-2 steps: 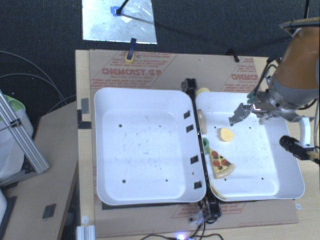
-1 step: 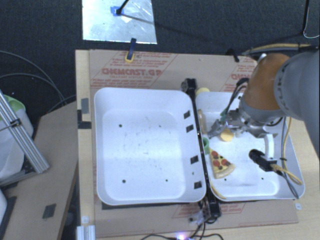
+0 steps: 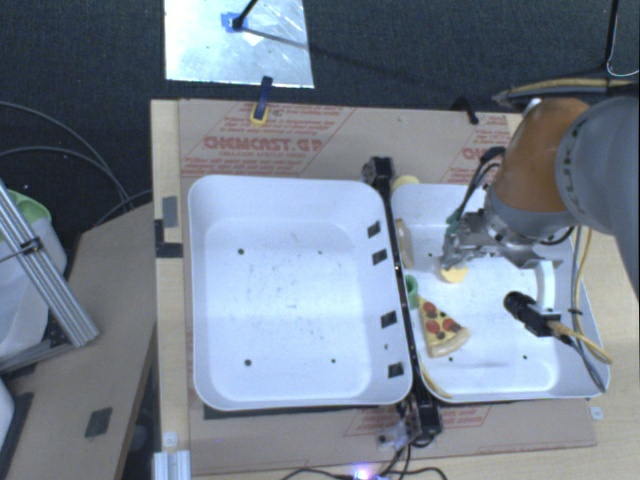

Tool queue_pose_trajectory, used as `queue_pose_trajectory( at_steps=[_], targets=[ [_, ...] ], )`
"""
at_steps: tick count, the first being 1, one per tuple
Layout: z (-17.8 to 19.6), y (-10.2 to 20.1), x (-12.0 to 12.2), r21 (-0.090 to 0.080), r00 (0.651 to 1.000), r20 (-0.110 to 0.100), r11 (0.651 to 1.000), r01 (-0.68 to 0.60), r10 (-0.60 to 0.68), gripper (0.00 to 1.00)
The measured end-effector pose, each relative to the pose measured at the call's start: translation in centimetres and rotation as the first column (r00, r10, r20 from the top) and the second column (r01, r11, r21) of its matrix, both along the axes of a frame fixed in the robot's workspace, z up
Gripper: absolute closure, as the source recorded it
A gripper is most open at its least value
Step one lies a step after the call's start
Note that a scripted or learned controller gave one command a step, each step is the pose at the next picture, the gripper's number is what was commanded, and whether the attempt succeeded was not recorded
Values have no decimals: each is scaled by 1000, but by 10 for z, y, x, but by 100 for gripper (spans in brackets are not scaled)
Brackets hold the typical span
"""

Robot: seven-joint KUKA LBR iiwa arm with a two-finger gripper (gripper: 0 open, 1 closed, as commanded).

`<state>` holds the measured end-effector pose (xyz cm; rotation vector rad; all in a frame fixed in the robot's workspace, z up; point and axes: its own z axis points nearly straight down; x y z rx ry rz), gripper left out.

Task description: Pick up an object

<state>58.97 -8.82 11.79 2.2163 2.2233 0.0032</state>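
Toy pizza slice (image 3: 443,329) lay in the right bin (image 3: 500,376), unlifted; we saw the gripper (image 3: 455,258) above it over a pale yellow round piece (image 3: 455,274) (finger state unclear). Grasping remained.

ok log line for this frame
arm: over right bin | gripper: low, at pale yellow piece | pizza slice toy: lying untouched | lift: not yet

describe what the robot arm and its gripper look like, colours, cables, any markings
The arm is a thick, rounded grey body with an orange band above the wrist. Thin dark cables loop along the wrist. The gripper is small, dark and metallic. A black fitting sticks out below it. No markings are legible.
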Motion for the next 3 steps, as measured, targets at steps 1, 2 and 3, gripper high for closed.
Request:
queue_pose_trajectory(
  at_steps=[1, 2, 3],
  targets=[
    [0, 0, 0, 0, 1000, 0, 1000, 1, -1, 0],
    [-35, -54, -7, 0, 1000, -3, 1000, 6, -6, 0],
    [-17, 3, 4, 2, 1000, 0, 1000, -6, 6, 0]
  ],
)
